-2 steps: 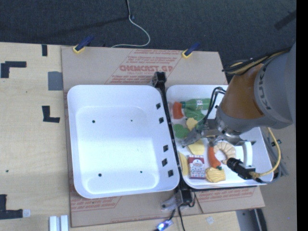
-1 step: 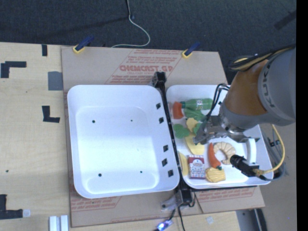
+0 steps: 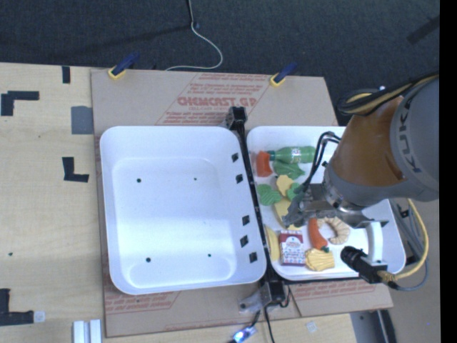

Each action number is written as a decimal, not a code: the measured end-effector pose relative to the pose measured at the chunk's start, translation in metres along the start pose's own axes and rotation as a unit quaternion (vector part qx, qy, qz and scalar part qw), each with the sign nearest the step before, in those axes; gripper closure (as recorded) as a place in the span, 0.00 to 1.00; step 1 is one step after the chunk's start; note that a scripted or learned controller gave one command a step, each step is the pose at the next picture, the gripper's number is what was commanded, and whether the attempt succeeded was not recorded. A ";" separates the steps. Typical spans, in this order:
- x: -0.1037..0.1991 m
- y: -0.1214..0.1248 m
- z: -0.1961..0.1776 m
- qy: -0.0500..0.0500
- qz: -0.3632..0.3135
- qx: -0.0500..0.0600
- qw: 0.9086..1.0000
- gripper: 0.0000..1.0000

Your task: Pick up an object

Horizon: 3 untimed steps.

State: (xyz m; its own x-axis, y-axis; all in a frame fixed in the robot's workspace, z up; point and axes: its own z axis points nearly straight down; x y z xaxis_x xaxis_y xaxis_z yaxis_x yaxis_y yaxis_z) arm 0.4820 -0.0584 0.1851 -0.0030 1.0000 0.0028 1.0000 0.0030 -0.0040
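Camera view. The arm [image 3: 385, 148] is reaching in over the right bin [image 3: 335, 130], and the gripper [image 3: 303, 209] is hanging low among the pile of toy food. I cannot tell how the gripper is set; its tip is a dark blur against the clutter, and nothing is visibly caught in it.

No single target is marked out. Nearest candidates: a yellow piece [image 3: 283, 207] touching or just left of the tip, green leaves [image 3: 268, 194] a little further left, an orange carrot [image 3: 317, 234] just below and right, a pale pretzel-like ring [image 3: 335, 228] beside the carrot, a small red-and-white box [image 3: 291, 249] below. A green bottle [image 3: 294, 153] and a red piece [image 3: 263, 163] are lying above the tip, near the far wall. A corn cob [image 3: 319, 261] is sitting at the near wall. The left bin [image 3: 121, 156] is well apart.

Risks, as I judge them:
- Pieces are crowding each other, so a close could be catching two at once or wedging between them.
- Most pieces are looking smooth, rounded, hard plastic; the carrot could be rolling out sideways.
- The leaves are thin and flat; they could be slipping under.
- The box is flat-sided, likely the steadiest grab.
- A push could be shoving items against the black divider [image 3: 246, 191] between the bins.
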 end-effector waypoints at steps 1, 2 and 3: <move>0.050 0.001 0.003 0.000 -0.001 0.001 1.000 1.00; 0.081 0.084 0.002 -0.001 -0.001 -0.003 1.000 1.00; 0.093 0.187 -0.152 -0.002 -0.001 -0.012 1.000 1.00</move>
State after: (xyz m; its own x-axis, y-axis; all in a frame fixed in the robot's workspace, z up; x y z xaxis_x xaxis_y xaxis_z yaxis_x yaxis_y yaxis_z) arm 0.6692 0.0348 0.3371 -0.0056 1.0000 -0.0015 0.9998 0.0056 0.0200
